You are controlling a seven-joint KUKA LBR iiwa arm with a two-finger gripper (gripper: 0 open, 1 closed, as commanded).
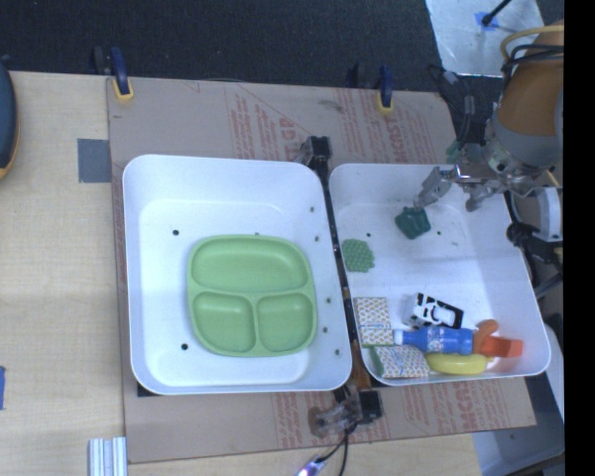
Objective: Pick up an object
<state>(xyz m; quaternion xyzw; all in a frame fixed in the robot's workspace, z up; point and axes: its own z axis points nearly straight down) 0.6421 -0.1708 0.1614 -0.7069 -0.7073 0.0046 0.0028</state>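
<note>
Your gripper (454,188) hangs over the far part of the right bin (506,266), fingers spread apart and gripping nothing. Just beside its left finger, a dark green block (413,223) lies on the bin floor, apart from the other items. A green round textured piece (357,255) sits near the bin's left wall. Crowded along the near edge you have two patterned packets (373,319), a black-and-white item (435,312), a blue bottle (436,340), a yellow banana (458,364) and an orange piece (496,342). The left bin (149,266) carries a green divided plate (251,295).
</note>
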